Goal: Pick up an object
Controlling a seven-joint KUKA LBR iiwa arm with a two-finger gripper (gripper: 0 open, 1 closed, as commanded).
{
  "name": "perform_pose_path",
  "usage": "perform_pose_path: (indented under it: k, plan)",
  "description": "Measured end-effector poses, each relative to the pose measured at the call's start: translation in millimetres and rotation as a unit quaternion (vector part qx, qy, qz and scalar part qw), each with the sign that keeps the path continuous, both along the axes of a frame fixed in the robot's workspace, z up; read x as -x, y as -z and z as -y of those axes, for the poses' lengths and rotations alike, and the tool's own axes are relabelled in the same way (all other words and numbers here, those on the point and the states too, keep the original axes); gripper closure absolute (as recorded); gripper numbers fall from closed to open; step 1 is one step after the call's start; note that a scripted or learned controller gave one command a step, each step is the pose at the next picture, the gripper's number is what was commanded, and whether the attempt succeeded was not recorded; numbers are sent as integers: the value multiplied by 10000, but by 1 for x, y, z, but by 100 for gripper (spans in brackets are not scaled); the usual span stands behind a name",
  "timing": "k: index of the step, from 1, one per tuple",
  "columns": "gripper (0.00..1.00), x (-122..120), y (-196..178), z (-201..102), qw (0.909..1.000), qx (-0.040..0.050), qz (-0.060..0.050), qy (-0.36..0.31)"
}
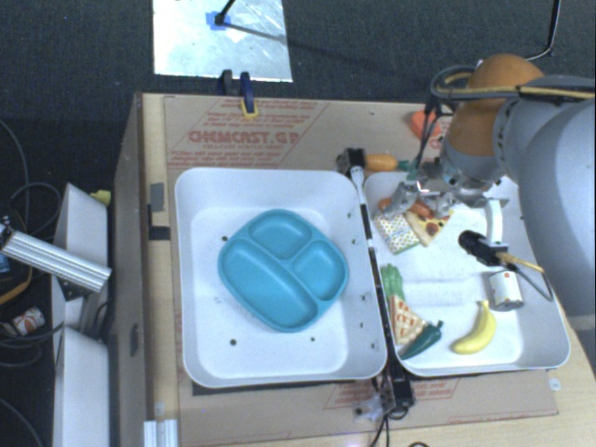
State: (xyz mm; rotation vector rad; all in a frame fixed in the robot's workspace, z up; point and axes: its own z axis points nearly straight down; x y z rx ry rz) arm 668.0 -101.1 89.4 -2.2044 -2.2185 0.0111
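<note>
My gripper [416, 196] hangs low over the far left part of the right bin [535, 343]. Right under it lie a checkered pale piece [397, 232] and an orange-red flat food piece [427, 223]. Whether it touches either one is hidden by the wrist. Nearer the front of this bin lie a yellow banana [475, 330], a waffle-patterned wedge [404, 317], a dark green pepper [421, 339] and a light green leafy piece [389, 279]. An orange carrot [382, 163] rests at the bin's far rim.
The left bin [200, 343] holds a blue divided plate [282, 268]. The grey arm with its orange band [484, 110] covers the far right of the right bin. A black divider [370, 250] runs between the bins.
</note>
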Motion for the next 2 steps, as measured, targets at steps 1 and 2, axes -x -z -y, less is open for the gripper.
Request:
perform_pose_path:
  k: [1,2]
  plan:
    - [0,5,-1,13,9999,1,103,9]
    - [0,-4,0,-14,9999,39,126,12]
